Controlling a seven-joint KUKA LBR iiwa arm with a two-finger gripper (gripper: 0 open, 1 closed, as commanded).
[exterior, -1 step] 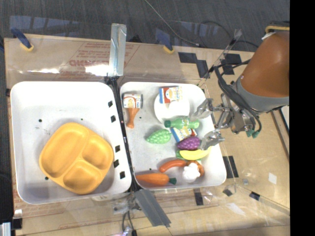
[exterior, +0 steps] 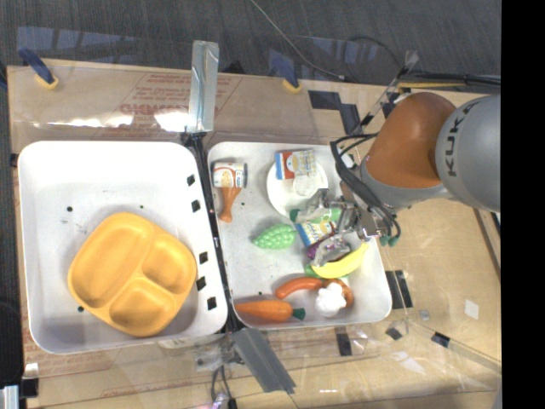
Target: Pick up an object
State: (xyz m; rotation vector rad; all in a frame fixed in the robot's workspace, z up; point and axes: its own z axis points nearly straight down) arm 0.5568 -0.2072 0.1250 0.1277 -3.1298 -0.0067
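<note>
My gripper (exterior: 339, 216) hangs low over the right side of the right bin (exterior: 247, 156), below the orange wrist band (exterior: 409, 143). It sits just above a green and white juice carton (exterior: 315, 228) and a purple packet (exterior: 328, 248). A yellow banana (exterior: 347, 262) lies right under it. A bumpy green fruit (exterior: 274, 237) rests to its left. At the back, a white plate (exterior: 285, 192) holds a small blue and red carton (exterior: 295, 164). The wrist hides the bin's right wall.
A drumstick (exterior: 228, 201) and a small can (exterior: 226, 175) lie by the right bin's left wall. A sausage (exterior: 298, 286), a carrot (exterior: 266, 311) and a white bulb (exterior: 334, 298) line its front. The left bin (exterior: 51, 177) holds a yellow divided tray (exterior: 132, 271).
</note>
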